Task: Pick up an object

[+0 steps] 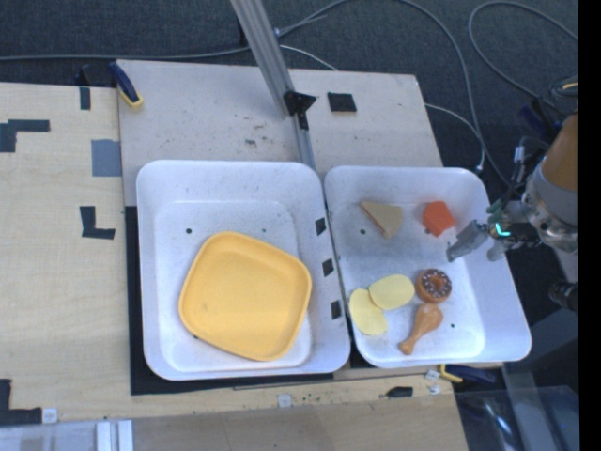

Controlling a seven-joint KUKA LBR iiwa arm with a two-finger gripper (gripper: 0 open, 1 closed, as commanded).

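Gripper (472,241): at the right edge of the right bin, above its floor, reaching in from the right; spread of the jaws impossible to tell; nothing seen between them.
Arm (563,181): grey with an orange band, at the right edge of the view.
Right bin (498,332): white, shallow, holding six small items.
Red-orange block (437,217): upper right of that bin, just left of the gripper, apart from it.
Tan wedge (382,218): upper middle, left of the red-orange block.
Yellow slices (380,302): two, overlapping, lower left of the bin.
Brown round piece (434,286): right of the slices, touching or nearly so.
Drumstick (422,328): below the round piece, lying at a slant.
Left bin (160,195): white, bearing a plate.
Yellow plate (245,294): square with rounded corners, lying flat.
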